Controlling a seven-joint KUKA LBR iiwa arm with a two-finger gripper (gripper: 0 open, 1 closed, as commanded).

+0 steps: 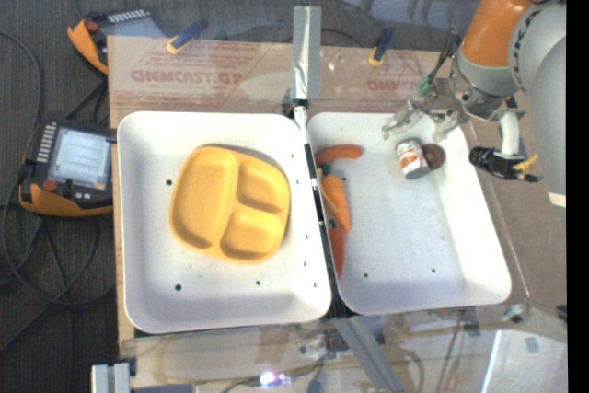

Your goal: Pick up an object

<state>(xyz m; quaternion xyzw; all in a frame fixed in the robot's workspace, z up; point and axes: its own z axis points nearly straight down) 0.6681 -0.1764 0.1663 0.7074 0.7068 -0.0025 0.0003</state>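
Camera view: the gripper (pixel 425 121) is seen with fingers spread, nothing held between them, just above the small can (pixel 411 158) lying in the right bin (pixel 460 262).

Two white bins: left bin (pixel 147 290), right bin (pixel 460 276). One yellow tray (pixel 232 202) with three compartments, in left bin. Right bin: one can (pixel 411 158), one brown round item (pixel 433 157) touching it, one sausage (pixel 339 153), one carrot (pixel 336 202), one more orange-red long piece (pixel 337 250) below carrot, kind unclear. One gripper (pixel 425 117). One pendant (pixel 69 168) on floor. Two blue clamps: (pixel 186 36), (pixel 382 45).
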